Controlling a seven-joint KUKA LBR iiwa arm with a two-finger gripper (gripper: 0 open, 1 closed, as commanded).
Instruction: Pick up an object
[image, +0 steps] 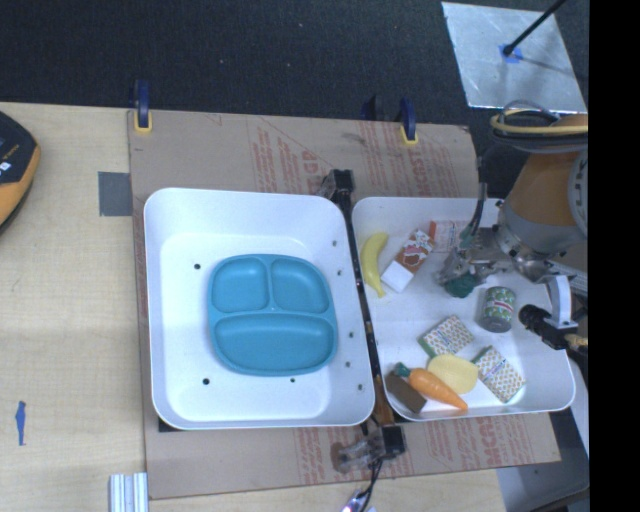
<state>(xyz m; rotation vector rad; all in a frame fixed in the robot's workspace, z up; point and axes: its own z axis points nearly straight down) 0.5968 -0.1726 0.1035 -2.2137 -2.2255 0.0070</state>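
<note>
Gripper (468, 262) sits low over the right bin (530, 402), near its upper right part, with a small dark teal object (461, 286) just below its tips; whether the object is between the fingers, or how far they are parted, cannot be told. Just right of it stands a small can (497, 308). Left of it lie a banana (373, 262) and a small red-and-white box (411, 260). Nearer the bin's front are two patterned packets (447, 335), a yellow piece (455, 372) and a carrot (438, 388). The left bin (170, 300) holds a blue divided plate (272, 313). Both bins rest on the tabletop (60, 330).
</note>
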